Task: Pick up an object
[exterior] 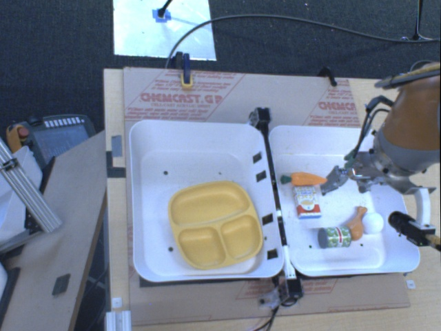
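Nearest you: small green-labelled can [335, 237] lying in right bin [393, 259] | orange toy carrot [305, 179] lies crosswise, just left of gripper [335, 181] | you cannot tell its finger state; nothing seen held.

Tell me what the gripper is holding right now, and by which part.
Nothing. The gripper hangs in the right bin beside the toy carrot, above the small carton, with no object seen between its fingers.

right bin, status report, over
Gripper low over right bin, nothing between fingers. Carrot just left of it, untouched. Carton, can nearby.
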Motion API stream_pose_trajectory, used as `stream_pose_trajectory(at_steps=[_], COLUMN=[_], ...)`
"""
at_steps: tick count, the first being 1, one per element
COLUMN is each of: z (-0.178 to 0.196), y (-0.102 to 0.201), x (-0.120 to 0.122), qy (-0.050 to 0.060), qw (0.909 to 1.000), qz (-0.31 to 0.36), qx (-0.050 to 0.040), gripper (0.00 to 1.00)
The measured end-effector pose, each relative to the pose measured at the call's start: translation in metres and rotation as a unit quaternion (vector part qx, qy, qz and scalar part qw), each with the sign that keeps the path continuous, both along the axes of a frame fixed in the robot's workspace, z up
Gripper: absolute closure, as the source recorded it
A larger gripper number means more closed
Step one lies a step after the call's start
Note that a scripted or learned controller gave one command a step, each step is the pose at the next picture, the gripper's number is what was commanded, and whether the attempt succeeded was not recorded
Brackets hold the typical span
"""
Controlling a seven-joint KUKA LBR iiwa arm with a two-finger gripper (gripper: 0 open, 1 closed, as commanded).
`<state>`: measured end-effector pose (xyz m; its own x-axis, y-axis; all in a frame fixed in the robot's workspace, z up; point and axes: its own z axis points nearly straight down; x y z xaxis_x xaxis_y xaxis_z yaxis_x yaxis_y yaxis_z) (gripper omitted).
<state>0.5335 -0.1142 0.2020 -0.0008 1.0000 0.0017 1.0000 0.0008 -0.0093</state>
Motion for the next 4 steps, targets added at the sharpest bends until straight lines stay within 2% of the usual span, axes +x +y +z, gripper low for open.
stream_pose_trajectory(at_steps=[1,3,4], z=[0.005,-0.114,-0.113], y=[0.000,-0.007,-0.007], x=[0.002,0.004,0.007], qy=[-0.005,-0.006,-0.007], qw=[1.0000,1.0000,1.0000], qz=[0.001,0.000,0.001], qx=[-0.0006,0.0006,0.0000], gripper=[0.00,0.00,0.00])
